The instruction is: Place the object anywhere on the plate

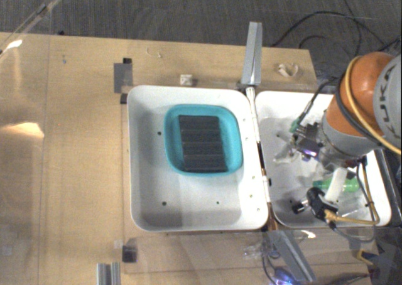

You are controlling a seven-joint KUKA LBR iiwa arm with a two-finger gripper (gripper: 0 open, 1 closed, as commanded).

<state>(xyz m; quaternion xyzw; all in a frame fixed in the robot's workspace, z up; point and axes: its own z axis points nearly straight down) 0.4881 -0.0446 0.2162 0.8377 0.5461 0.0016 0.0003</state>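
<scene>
A teal plate (234,147) lies in the left bin (151,202), toward its back. On the plate rests a dark ridged rectangular block (201,144). My gripper (295,147) hangs low over the right bin (282,211), near its left wall, below the orange-banded wrist (367,92). A green object (323,184) lies on the right bin's floor under the arm, partly hidden by the robot's bracket. A small green bit (293,127) shows just behind the gripper. No object can be seen between the gripper's tips.
The divider between the two bins (256,152) runs just left of the gripper. A grey metal post (253,51) stands behind the bins. The wooden bench (63,152) stretches to the left.
</scene>
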